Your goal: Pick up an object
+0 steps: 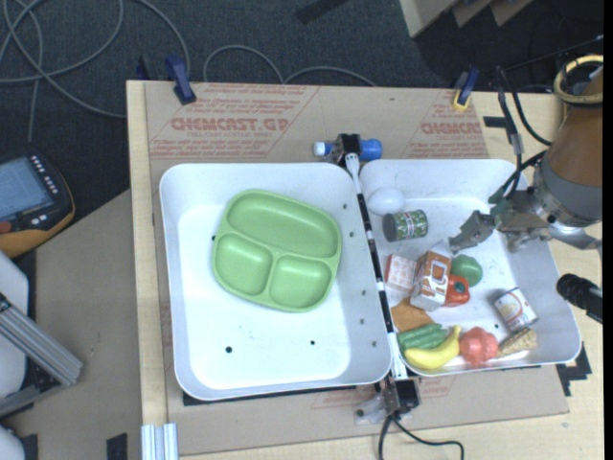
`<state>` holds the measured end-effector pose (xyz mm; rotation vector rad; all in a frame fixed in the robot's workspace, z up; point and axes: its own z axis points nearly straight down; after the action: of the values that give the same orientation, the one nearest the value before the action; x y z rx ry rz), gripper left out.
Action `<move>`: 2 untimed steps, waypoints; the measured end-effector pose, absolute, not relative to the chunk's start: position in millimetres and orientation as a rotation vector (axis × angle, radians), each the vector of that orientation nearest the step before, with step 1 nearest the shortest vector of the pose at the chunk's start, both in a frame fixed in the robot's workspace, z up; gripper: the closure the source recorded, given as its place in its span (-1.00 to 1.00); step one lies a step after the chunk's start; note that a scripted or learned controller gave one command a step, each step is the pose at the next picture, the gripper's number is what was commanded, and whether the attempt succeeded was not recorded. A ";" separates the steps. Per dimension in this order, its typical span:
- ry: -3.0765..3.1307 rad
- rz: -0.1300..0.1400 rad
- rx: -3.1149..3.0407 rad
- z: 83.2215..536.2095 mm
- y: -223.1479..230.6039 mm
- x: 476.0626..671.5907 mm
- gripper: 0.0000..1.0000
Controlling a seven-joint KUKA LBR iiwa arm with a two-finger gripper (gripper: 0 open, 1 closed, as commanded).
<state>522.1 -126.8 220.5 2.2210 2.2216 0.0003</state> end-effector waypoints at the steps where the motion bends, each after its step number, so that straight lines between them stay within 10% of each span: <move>1: 2.225 -0.002 2.223 144.2 -97.9 547.4 -1.00; 2: 2.222 0.006 2.220 88.0 -105.1 560.0 -1.00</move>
<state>560.0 -105.1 88.0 2.2199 2.2216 0.0063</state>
